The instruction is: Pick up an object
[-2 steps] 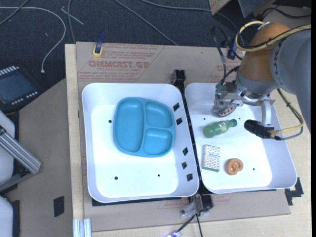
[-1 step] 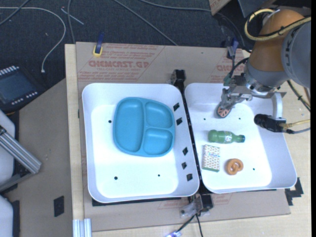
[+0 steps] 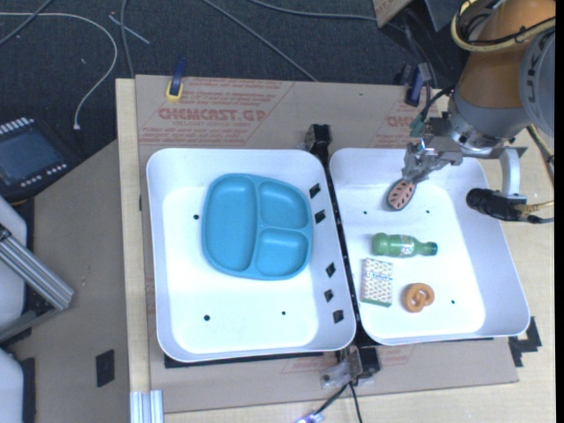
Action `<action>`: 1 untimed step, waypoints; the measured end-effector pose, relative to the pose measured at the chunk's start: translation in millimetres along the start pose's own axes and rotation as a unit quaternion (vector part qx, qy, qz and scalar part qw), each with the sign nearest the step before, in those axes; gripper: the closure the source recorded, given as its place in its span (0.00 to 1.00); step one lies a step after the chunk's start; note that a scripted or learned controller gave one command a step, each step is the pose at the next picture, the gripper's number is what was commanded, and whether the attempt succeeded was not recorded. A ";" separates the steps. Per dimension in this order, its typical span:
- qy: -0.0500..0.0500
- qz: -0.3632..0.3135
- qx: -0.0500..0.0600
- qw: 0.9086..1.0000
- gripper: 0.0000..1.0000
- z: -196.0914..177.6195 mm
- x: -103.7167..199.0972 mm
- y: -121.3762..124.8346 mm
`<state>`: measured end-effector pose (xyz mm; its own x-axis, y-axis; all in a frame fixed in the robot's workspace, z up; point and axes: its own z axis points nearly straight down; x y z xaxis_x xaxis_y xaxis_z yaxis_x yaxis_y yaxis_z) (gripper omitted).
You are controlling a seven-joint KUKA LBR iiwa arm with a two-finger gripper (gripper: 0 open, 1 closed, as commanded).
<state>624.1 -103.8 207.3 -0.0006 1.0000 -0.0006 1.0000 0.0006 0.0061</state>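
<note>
in the right-hand shallow white bin [image 3: 493,320], nearest the camera, lies a small orange-brown pretzel-shaped toy [image 3: 419,297], and just to its left a small flat patterned packet with a green edge [image 3: 378,282]. the toy looks stiff and light, but its rounded loops could roll out of a pinch; the packet is thin and lies flat on the bin floor, so the fingers would have little to get under.

a little farther back lies a small green plastic bottle on its side [image 3: 402,246], cap pointing right. it is probably light and rigid, smooth enough to slip, best pinched across the middle of its body, square to its long axis.

farther still is a small oval pink-brown speckled object [image 3: 400,195], tilted, its upper end right at the tips of the two-finger gripper [image 3: 418,165]. it seems to be the thing being gone for. i cannot tell whether the jaws stand apart or are clamped on it, nor whether it rests on the floor or is raised. it looks small and light, perhaps soft; a grip across its narrow width near the middle would be safer than at the end.

the left-hand shallow white bin [image 3: 176,307] holds a blue plastic plate with three compartments [image 3: 256,226], broad, stiff and hard to pinch except at the rim.
</note>
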 end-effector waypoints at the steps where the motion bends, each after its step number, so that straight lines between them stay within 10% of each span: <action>1: 0.002 -0.003 0.004 1.000 1.00 -12.0 58.1 -16.9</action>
<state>607.1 -45.7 219.2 -0.0064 1.0000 0.0038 1.0000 0.0064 -0.0012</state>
